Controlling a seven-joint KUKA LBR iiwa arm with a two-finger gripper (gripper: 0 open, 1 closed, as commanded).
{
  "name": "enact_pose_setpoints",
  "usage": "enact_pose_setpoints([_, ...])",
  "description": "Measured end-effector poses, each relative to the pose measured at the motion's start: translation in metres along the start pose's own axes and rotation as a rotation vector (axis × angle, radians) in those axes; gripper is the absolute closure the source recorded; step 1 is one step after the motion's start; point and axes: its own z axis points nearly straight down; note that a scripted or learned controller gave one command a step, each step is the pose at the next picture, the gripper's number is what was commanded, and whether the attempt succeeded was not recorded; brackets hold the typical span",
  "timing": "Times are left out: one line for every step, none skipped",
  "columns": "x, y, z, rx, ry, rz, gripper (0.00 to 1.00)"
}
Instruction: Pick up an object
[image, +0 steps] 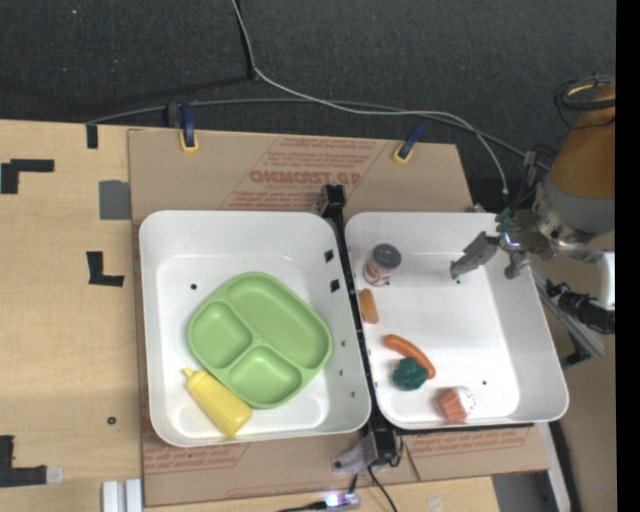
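Yellow squeeze bottle (216, 402): lying in the left bin (160, 300), front corner, touching the green divided plate (260, 338). Right bin (520, 390) holds a pink-orange block (455, 403) at the front, a dark green lump (408, 375) beside an orange carrot (409, 351), a small orange piece (368, 306) by the divider, and a grey-capped jar (381, 264) at the back. Gripper (489, 257): at the right bin's back right, fingers spread wide and nothing between them; jar well to its left, other items nearer the front.
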Motion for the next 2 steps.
enact_pose_setpoints([0.006, 0.005, 0.061, 0.005, 0.001, -0.001, 0.00])
enact_pose_setpoints([0.000, 0.003, 0.107, 0.004, 0.000, 0.001, 0.00])
